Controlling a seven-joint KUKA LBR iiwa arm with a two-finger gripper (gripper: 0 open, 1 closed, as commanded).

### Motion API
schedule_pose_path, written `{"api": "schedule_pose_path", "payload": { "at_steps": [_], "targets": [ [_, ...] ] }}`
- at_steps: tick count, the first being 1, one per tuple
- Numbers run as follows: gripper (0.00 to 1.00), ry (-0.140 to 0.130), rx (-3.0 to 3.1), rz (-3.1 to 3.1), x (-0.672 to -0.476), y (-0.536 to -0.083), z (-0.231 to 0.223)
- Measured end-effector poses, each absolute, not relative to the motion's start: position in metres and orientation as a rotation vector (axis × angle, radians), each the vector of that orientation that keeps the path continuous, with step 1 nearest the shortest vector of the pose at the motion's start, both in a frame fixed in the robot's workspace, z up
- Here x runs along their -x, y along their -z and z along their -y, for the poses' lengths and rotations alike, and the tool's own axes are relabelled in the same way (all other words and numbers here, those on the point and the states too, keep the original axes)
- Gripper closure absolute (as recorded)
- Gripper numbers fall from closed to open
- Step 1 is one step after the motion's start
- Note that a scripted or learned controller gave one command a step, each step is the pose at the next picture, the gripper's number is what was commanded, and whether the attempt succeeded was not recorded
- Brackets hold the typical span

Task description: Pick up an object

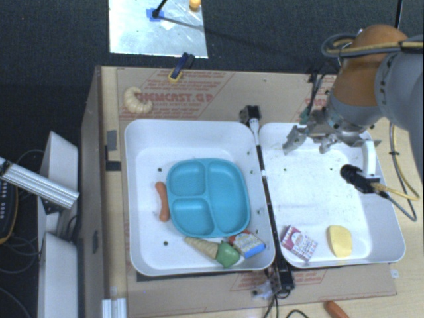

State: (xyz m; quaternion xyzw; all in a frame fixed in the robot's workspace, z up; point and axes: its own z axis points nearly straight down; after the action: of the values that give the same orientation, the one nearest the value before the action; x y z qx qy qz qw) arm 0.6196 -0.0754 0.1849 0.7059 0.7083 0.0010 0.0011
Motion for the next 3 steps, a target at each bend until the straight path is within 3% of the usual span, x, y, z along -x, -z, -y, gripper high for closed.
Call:
{"api": "schedule_pose_path", "payload": {
  "at_steps": [1,2,3],
  "targets": [
    [0.00,0.001,-2.220,-2.223,-0.581,-0.124,0.097],
    [0.00,-0.001,-2.217,-2.224,-0.650,-0.084,0.129],
    [1.00,-0.004,-2.211,-2.224,-0.651,-0.096,0.129]
  ]
}}
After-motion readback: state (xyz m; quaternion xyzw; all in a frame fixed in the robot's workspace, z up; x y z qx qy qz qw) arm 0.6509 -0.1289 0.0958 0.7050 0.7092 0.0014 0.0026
